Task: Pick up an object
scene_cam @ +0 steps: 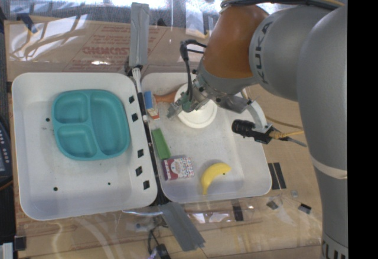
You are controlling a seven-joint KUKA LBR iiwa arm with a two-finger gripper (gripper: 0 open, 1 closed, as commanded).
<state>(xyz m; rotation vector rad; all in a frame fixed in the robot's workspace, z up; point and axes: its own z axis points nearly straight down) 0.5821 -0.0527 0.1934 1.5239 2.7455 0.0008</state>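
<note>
Gripper [184,103] low in right bin [248,157], over near edge of a white round cup-like object [199,116]; finger state cannot tell, wrist blocks it. Nothing visibly held. Likely lining up on the cup, the closest target. Blue-orange small item [150,104] at 9 o'clock by the divider, green bar [160,143] at 7, patterned packet [178,167] at 6, banana [214,175] at 5. Teal divided tray [90,123] sits in left bin [29,151], far at 9.

— Any lettering you can read?
— "KUKA" in dark letters on the grey arm [295,45], just below its orange band [233,39].
— And the brown cardboard [94,45] behind the bins?
— Reddish print, too faint to read.
</note>
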